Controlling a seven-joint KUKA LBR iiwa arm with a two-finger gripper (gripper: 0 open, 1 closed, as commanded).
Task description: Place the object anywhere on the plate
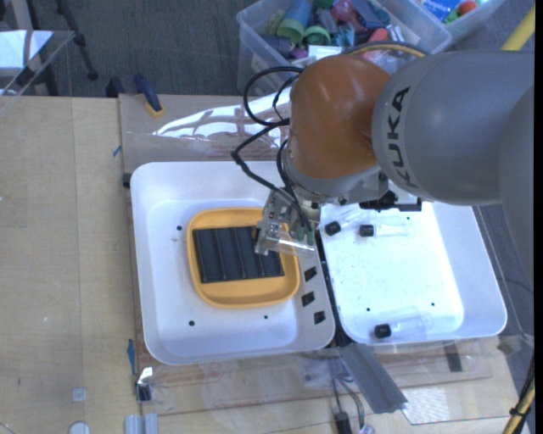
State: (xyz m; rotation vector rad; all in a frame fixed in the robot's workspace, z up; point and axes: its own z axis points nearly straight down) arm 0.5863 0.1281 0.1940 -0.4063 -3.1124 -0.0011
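Observation:
A yellow plate [242, 292] with a dark ribbed middle lies in the left bin [161, 280]. My gripper [273, 236] hangs over the plate's right rim, beneath the orange band of the arm [339, 110]. The arm's bulk hides what lies directly under the wrist. Whether anything is in the gripper is not visible. Two small clear pieces with black ends [366, 229] lie at the back of the right bin [458, 280]. A clear tube with a black cap [399, 326] lies near that bin's front edge.
Three small black squares [309, 297] sit along the wall between the two bins. A clear box of colourful toys [339, 25] stands behind the bins. Black cables [254, 93] loop off the arm above the left bin's back edge.

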